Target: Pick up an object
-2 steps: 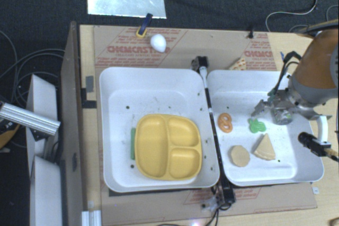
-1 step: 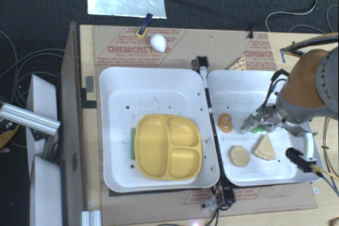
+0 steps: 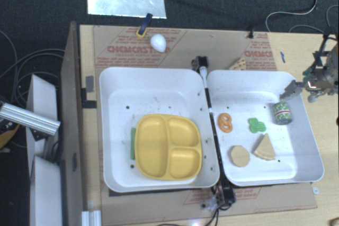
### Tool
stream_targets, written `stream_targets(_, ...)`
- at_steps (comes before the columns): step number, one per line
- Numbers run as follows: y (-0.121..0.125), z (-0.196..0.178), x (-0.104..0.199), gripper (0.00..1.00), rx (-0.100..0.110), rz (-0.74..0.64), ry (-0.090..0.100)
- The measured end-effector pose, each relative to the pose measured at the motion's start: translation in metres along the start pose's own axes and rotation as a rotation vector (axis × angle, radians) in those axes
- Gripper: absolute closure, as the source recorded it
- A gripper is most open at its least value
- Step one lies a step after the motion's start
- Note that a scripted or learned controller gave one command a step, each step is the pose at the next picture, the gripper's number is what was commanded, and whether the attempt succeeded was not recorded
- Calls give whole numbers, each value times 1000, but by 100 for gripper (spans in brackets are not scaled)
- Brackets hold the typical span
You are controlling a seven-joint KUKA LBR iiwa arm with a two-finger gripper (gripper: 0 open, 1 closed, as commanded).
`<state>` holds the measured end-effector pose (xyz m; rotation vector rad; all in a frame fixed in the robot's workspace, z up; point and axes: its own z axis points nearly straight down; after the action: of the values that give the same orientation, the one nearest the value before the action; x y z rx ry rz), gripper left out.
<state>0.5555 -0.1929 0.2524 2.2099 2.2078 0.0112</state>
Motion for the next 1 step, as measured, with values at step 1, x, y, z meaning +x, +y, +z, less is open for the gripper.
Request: stream_targets(1, -9, 161, 19, 0, 28, -6, 20)
